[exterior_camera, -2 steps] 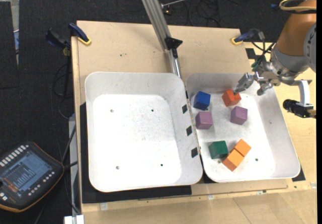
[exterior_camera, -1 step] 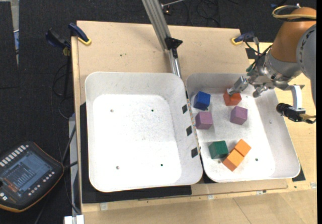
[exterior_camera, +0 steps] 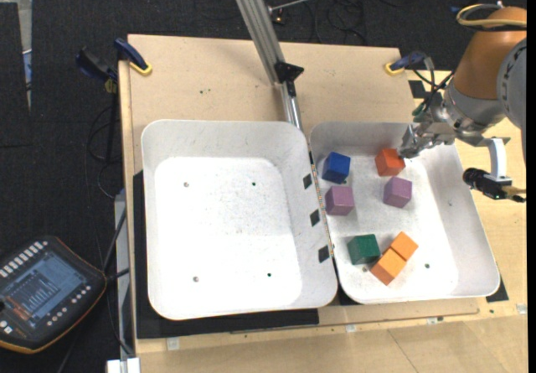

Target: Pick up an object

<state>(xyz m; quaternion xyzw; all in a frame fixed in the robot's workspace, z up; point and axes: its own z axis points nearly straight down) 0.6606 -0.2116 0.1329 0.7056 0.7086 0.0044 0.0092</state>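
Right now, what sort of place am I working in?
Probably a robotics lab test bench: two white bins on a clamped board, coloured blocks for grasping, and a teach pendant on the floor.

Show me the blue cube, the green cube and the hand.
Blue cube (exterior_camera: pixel 336 166), camera view, middle of its top face.
Green cube (exterior_camera: pixel 363 247), camera view, middle of its top face.
Hand (exterior_camera: pixel 412 145), camera view, its tip by the red cube.
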